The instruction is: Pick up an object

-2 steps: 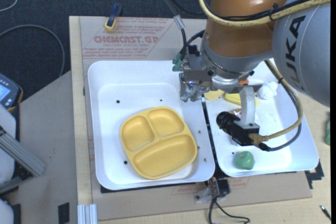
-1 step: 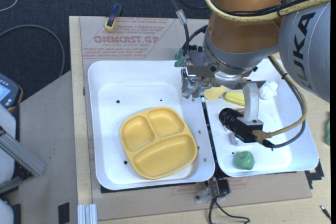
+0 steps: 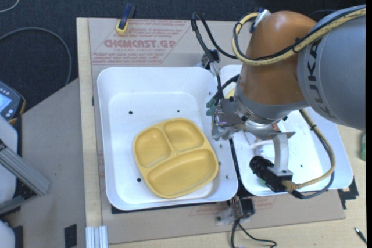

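Note:
A yellow divided plate (image 3: 174, 157) with three compartments lies flat in the left white bin (image 3: 116, 90), toward its front right corner. The arm's orange band and grey wrist hang over the divider between the two bins. My gripper (image 3: 224, 125) sits low at the left bin's right wall, just beyond the plate's right rim. The wrist body covers most of it.
The right white bin (image 3: 325, 151) lies mostly under the arm, with a black cable fitting (image 3: 268, 174) over its front. Cables loop above the wrist. A yellow and blue clamp (image 3: 124, 19) rests on the cardboard behind the bins.

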`<state>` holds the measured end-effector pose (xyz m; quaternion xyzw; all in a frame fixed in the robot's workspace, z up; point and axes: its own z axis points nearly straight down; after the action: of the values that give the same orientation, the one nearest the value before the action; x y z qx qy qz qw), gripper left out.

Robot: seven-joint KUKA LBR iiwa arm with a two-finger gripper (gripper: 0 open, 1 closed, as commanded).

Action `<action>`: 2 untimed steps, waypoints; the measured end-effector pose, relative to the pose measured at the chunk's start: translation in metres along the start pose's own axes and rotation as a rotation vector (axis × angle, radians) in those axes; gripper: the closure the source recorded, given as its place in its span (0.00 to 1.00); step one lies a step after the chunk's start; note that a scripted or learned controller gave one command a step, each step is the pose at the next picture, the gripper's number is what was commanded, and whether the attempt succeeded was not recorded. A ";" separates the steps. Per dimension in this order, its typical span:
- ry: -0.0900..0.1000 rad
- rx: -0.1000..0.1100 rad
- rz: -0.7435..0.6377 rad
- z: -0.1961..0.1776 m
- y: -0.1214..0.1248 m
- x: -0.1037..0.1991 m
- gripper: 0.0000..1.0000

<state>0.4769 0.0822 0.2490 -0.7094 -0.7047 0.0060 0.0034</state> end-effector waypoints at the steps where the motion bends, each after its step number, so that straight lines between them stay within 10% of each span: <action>1: 0.001 -0.019 0.002 -0.036 0.003 -0.074 1.00; 2: 0.005 -0.019 -0.013 -0.083 0.002 -0.009 1.00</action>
<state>0.4797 0.0738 0.3322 -0.7047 -0.7095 -0.0027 -0.0015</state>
